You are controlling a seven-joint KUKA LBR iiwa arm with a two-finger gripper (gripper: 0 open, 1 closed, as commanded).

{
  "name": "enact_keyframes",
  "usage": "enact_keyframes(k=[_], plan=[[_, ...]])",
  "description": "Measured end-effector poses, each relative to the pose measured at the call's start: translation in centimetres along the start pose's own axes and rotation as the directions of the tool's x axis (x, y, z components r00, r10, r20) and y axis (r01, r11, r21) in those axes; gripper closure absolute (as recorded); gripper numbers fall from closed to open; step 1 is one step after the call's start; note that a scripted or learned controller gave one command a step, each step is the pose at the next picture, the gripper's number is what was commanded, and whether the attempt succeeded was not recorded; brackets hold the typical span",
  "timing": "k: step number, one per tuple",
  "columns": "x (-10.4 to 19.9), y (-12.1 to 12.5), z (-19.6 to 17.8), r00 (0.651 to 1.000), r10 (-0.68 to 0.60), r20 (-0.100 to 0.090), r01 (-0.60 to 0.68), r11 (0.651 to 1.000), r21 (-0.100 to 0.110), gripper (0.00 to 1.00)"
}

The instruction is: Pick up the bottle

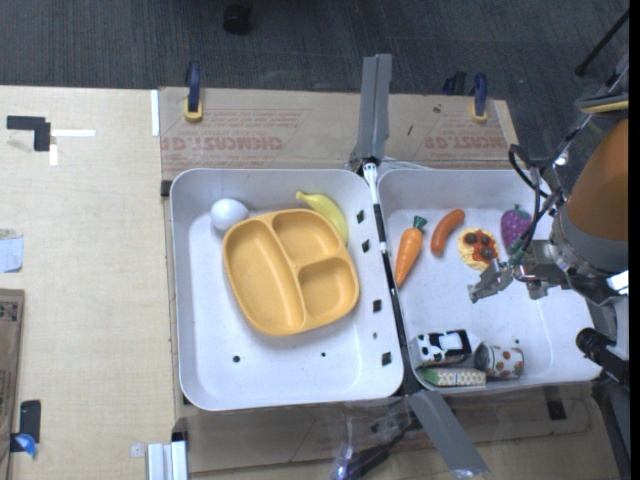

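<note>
The bottle (pixel 499 360) lies on its side near the front edge of the right bin (pixel 560 368). It is small, with a grey cap pointing left and a pale label with coloured dots. My gripper (pixel 492 284) hangs over the middle of the right bin, behind the bottle in the view and apart from it. Nothing shows between the gripper and the bin floor there. The grey arm with its orange band (pixel 610 183) comes in from the right.
A black-and-white cow-patterned carton (pixel 443 346) and a patterned strip (pixel 455 377) lie just left of the bottle. A carrot (pixel 407 251), sausage (pixel 447 230), pizza toy (pixel 478 247) and grapes (pixel 515 226) sit at the bin's back. The left bin holds a yellow divided plate (pixel 290 271), banana (pixel 325 209) and white egg (pixel 228 211).
</note>
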State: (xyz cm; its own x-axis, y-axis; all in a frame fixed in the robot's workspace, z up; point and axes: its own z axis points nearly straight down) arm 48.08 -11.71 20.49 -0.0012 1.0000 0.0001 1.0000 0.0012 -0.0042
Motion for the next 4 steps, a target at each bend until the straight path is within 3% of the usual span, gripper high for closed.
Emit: enact_keyframes(k=[1, 2, 3, 4], plan=[[0.0, 0.0, 0.0, 1.0, 0.0, 0.0, 0.0, 1.0, 0.0, 0.0], [2.2, -0.4, 11.2, 0.944, 0.331, 0.0, -0.331, 0.944, 0.001, 0.0], [-5.2, 0.0, -3.3, 0.958, 0.288, 0.001, -0.288, 0.958, -0.002, 0.0], [-2.7, -0.3, -10.1, 1.0, 0.026, 0.003, -0.026, 1.0, -0.004, 0.0]])
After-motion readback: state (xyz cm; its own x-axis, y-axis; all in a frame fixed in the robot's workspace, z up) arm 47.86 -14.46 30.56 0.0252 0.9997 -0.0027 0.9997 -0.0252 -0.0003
